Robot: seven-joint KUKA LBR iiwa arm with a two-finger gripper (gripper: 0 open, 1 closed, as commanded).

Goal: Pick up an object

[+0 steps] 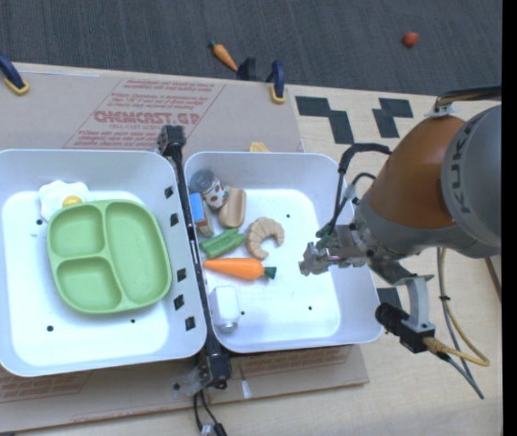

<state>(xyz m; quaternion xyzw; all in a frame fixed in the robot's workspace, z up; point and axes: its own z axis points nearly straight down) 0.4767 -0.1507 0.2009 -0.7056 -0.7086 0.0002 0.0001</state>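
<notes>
I am watching the claw (313, 260) hovering low in the right bin (326, 321); whether it is released or clenched I cannot tell. The toy carrot (236, 268) is lying just left, croissant (265, 233) beyond. Risk: it could be closing on bare floor, or nudging the carrot away.

Pale wooden bench (394, 398) on a dark grey ribbed carpet floor (104, 16), seen from above.

A sheet of brown cardboard printed with red lettering (140, 116) covers the bench's left part, held at its far edge by blue-and-yellow spring clamps (8, 71). Black square markings (349, 116) sit on the bare wood to the right. On the carpet beyond lie a small orange toy carrot (224, 56) and a little red ball (410, 38). Light is even and soft.
</notes>
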